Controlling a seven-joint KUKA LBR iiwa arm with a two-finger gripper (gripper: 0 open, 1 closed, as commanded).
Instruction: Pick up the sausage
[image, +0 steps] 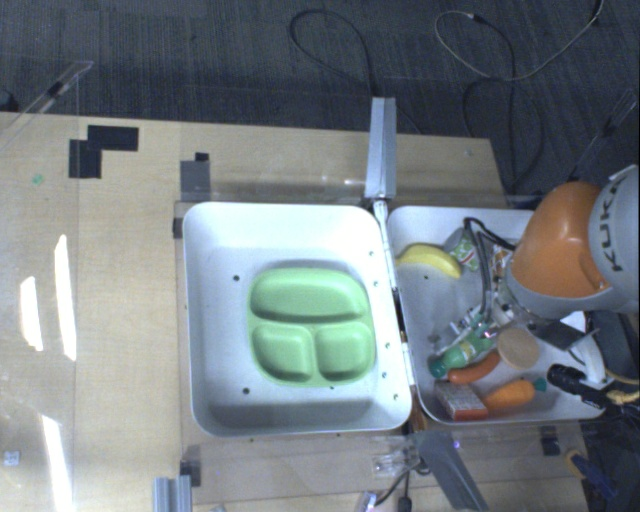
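Observation:
The sausage (474, 371) is a short reddish-orange piece lying in the front part of the right bin (415, 300). It is wedged between a green bottle (462, 354) and an orange carrot (510, 394). My gripper (486, 322) hangs low over the bin, just above and behind the bottle and sausage, under the arm's orange band (558, 255). Cables and metal parts of the wrist hide its tip.
A yellow banana (431, 260) lies at the back left of the right bin. A tan cup (519, 347) and a small box (462, 402) crowd the sausage. The left bin (200, 300) holds a green divided tray (308, 322).

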